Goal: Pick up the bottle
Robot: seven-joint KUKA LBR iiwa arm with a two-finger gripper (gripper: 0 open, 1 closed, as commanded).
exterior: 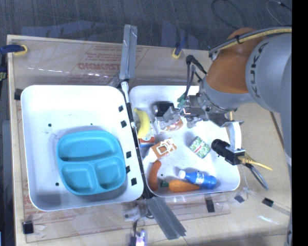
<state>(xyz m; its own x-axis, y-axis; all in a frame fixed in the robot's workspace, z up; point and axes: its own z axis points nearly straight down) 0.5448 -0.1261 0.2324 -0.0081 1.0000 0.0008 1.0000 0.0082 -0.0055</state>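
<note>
The bottle (200, 179) is blue with a white cap. It lies on its side near the front wall of the right bin (143, 97), cap pointing left. My gripper (169, 117) hangs low over the back middle of that bin, well behind the bottle and to its left. It is just right of a yellow banana (142, 123). A small orange-and-white item sits right under the gripper.
An orange carrot (177, 186) touches the bottle's front side, and a reddish sausage (153, 173) lies to its left. An orange-white box (164, 147) and a green-white carton (199, 146) lie mid-bin. The left bin (36, 137) holds a blue divided plate (91, 167).
</note>
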